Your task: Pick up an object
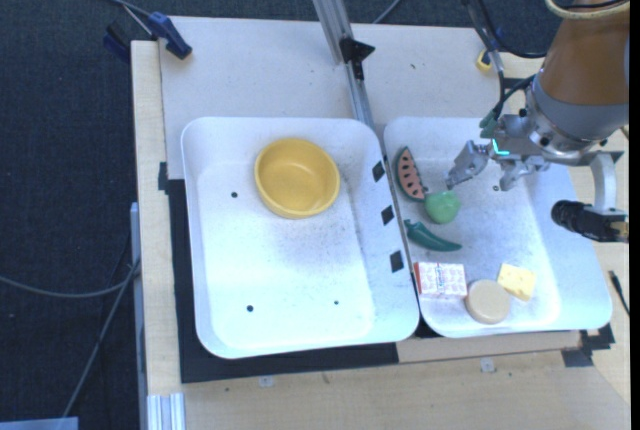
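Bowl (296, 177) in left bin (215, 318), apple (442, 208) in right bin (575, 303).

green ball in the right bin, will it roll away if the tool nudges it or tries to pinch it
Probably. The green ball looks round and smooth, so a nudge could send it rolling toward the melon slice or green pepper beside it. Its curved sides may slip from an off-centre pinch.

No readable text, labels, brand names or numbers anywhere. Small red-and-white packet (440, 278), just left of round tan disc (487, 302), carries printed pattern, too small and blurred to read.
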